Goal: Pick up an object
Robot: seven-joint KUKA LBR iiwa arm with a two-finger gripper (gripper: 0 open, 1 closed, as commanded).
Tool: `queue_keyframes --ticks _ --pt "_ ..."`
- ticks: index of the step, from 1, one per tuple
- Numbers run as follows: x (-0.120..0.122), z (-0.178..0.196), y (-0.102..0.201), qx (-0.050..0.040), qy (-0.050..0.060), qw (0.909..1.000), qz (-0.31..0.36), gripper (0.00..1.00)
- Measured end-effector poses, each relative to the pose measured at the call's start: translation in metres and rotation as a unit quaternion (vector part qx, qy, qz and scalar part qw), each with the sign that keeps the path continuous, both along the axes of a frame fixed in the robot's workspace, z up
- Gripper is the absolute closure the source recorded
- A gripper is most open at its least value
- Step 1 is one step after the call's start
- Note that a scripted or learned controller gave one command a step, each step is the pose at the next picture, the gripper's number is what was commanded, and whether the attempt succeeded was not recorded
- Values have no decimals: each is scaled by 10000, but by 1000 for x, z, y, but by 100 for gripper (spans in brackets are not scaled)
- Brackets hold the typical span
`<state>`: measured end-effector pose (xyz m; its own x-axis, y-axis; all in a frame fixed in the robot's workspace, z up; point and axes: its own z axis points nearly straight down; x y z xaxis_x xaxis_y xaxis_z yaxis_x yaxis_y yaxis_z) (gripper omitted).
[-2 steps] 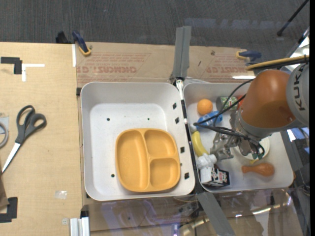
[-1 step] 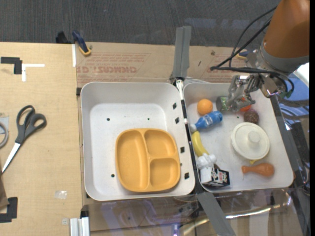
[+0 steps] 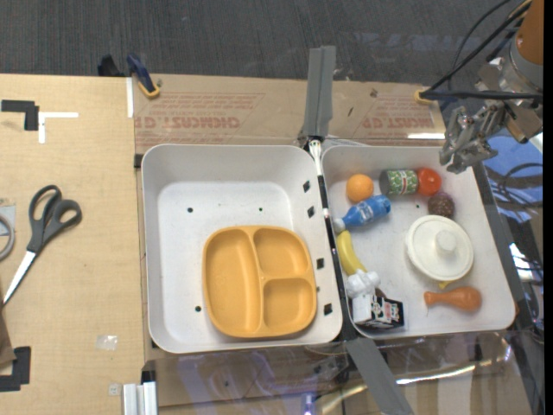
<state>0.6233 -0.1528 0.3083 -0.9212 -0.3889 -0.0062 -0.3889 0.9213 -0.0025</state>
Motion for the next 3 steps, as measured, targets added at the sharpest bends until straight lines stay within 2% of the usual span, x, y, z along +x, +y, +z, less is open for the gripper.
queue_keyframes --ticks 1,2,3 --pt "-10 58 -69 -8 -5 9905 1376 100" --pt "18 77 -68 -13 -6 9446 3282 100" --pt "37 108 -68 -21 -10 8739 4861 100"
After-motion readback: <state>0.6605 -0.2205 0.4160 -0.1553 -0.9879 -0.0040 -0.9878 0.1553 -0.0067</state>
